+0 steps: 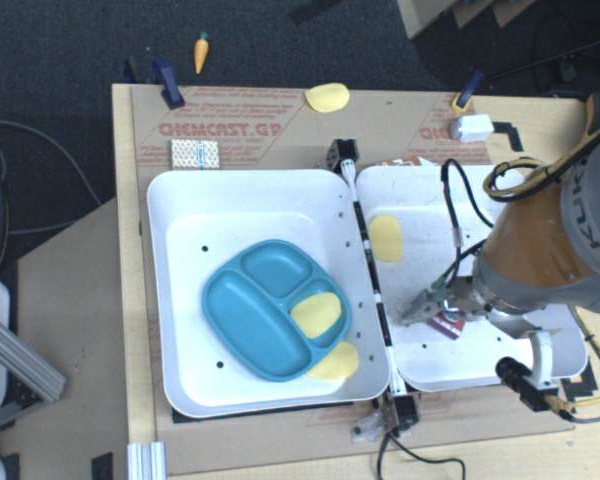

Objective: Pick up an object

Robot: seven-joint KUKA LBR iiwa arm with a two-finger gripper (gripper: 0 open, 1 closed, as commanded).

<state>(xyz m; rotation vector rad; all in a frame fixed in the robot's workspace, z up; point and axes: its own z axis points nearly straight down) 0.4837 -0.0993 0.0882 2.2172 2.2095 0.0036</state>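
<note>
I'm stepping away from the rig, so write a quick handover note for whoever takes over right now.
Gripper: low in the right bin, by a small red object; finger state unclear, no grasp visible.
Things: yellow piece at the right bin's left side; blue tray in the left bin holding a yellow piece; another yellow piece at the tray's edge.
Done: nothing lifted.
Left: grasp and lift an object.

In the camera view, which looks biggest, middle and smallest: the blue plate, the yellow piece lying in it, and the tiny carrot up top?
1. Blue plate, clearly largest.
2. Yellow piece lying in one of the plate's compartments.
3. Carrot, smallest; it lies farther from the camera, but the gap looks real.
</note>
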